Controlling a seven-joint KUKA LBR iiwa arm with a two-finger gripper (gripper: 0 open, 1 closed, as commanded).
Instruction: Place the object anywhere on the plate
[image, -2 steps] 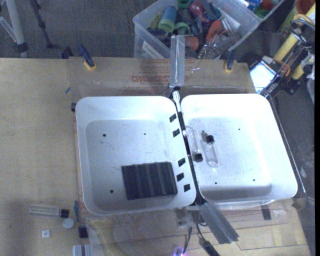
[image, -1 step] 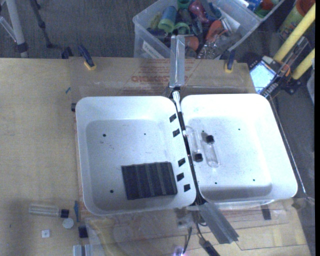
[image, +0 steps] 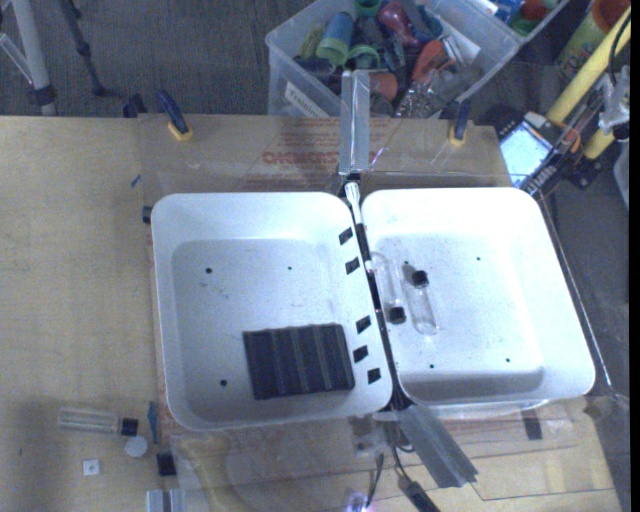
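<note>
Tub of bright clutter – blue clamps beside

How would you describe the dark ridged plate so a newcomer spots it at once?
Start at the two white bins side by side and take the left bin in the camera view. Near its front wall lies a dark ridged rectangular plate. Unlike the clear tubes in the right bin, it is opaque, flat and nearly black.

No text could be read with certainty. Faint reddish lettering ran across the clear plastic sheet lying on the wooden desk behind the two bins, but it was too blurred to make out. A white label on the clear storage tub was equally illegible.
</note>
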